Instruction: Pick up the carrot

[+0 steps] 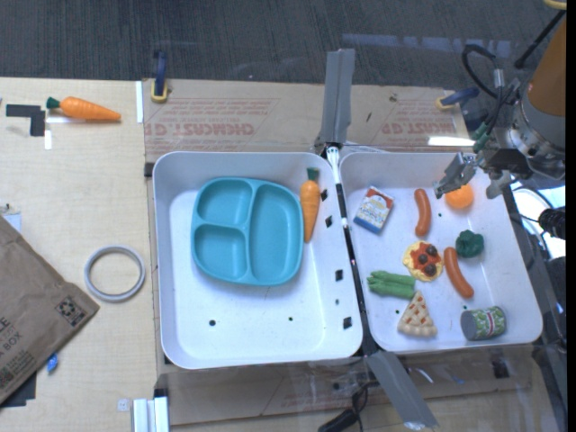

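My arm [545, 79] is grey with an orange band above the wrist, at the far right of the scene. Black cables [486, 66] loop beside it. My gripper [474, 176] is dull metal and black, with two thin fingers [450, 180] below a blocky head.

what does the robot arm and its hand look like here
The arm enters from the right: an orange band above a grey-silver wrist section. Black cables loop beside it. The hand is a small grey metal piece with two thin fingers.
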`<state>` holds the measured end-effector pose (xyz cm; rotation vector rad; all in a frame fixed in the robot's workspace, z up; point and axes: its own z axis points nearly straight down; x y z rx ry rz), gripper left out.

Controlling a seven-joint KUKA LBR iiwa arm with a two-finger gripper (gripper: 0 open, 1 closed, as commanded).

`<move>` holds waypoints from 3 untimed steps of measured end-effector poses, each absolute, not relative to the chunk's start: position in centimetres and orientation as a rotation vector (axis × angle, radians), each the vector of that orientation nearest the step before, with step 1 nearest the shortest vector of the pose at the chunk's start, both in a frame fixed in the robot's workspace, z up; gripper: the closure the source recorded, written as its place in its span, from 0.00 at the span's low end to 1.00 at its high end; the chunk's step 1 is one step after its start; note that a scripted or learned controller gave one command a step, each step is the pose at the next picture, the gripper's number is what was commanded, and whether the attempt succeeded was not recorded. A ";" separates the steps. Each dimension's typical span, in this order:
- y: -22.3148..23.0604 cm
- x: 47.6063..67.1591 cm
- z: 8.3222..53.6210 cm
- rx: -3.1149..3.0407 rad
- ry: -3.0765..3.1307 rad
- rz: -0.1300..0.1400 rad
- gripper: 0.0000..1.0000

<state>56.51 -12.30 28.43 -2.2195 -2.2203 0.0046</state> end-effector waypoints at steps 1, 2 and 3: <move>-18.5 60.2 24.7 -2.002 -2.421 0.002 0.00; -22.2 63.5 17.7 -1.886 -2.513 0.001 0.00; -21.5 66.1 9.5 -1.891 -2.495 -0.008 0.00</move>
